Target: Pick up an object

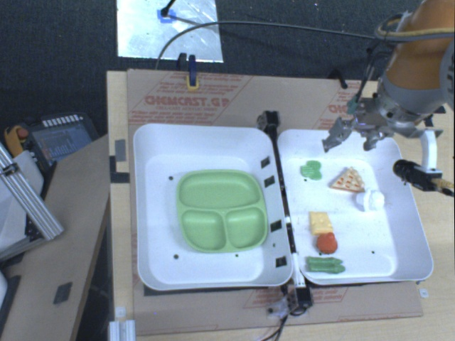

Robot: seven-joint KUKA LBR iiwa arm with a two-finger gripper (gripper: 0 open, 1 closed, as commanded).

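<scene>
the gripper (352,138) hangs over the far edge of the right bin (407,258), and its two dark fingers (334,139) stand spread apart with nothing between them. the nearest pieces lie just toward the camera from it: a small green toy (311,169) a little to the view's left of the fingers, and a pizza slice (348,180) almost straight below them, its point aimed toward the bin's far wall. i'd guess either one is the easy pick. further off sit a white piece (370,200), a yellow block (320,223) touching a red ball (326,243), and a green pod (325,264). the left bin (153,190) holds a green divided plate (220,210)
</scene>
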